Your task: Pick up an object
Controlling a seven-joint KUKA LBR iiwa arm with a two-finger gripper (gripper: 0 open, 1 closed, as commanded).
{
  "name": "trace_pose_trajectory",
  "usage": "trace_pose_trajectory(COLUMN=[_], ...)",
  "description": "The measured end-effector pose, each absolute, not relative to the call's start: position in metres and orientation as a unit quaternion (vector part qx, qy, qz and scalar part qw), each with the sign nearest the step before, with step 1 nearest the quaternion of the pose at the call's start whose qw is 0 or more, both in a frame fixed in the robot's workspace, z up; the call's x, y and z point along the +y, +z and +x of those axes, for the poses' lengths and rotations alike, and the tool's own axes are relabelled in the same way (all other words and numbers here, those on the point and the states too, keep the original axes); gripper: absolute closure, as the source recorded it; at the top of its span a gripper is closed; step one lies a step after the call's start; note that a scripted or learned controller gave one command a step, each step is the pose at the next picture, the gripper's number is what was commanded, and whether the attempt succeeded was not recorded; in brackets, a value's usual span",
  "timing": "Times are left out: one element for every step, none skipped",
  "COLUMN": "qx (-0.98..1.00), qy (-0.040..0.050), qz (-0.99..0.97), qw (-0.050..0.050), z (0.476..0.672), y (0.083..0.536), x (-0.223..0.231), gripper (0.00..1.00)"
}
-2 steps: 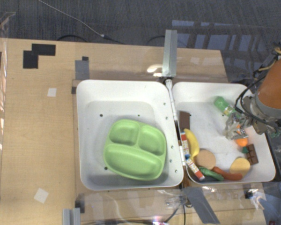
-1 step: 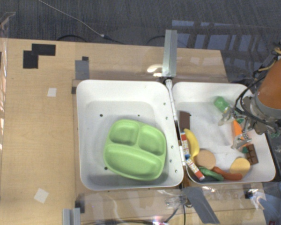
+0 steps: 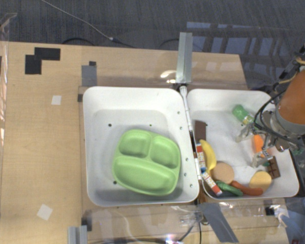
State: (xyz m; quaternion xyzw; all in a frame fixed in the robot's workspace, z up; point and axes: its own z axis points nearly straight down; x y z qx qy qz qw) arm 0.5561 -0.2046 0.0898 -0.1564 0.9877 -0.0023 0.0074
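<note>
- I see the gripper (image 3: 259, 147) low in the right bin (image 3: 218, 105), near its right edge, over the orange carrot (image 3: 257, 142).
- Finger state: I can't tell.
- Banana (image 3: 209, 154), cookie (image 3: 223, 173) lie by the bin's front-left corner.
- My read: nothing lifted yet; grasp and lift remain.

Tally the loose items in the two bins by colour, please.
Green: 3 (divided plate, small green item, green piece)
Yellow: 2 (banana, yellow piece)
Orange: 1 (carrot-like piece)
Tan: 1 (round piece)
Red: 1 (sausage-like piece)
Brown: 2 (bars)
Total: 10
</note>
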Motion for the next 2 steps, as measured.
trace_pose_trajectory(qx=[0.987,0.987], qy=[-0.0049,-0.0045], qz=[-0.158,-0.158], qw=[0.015,0.014], z=[0.5615,0.5611], y=[0.1054,0.1046], x=[-0.2037,-0.2035], gripper=[1.0,0.0])
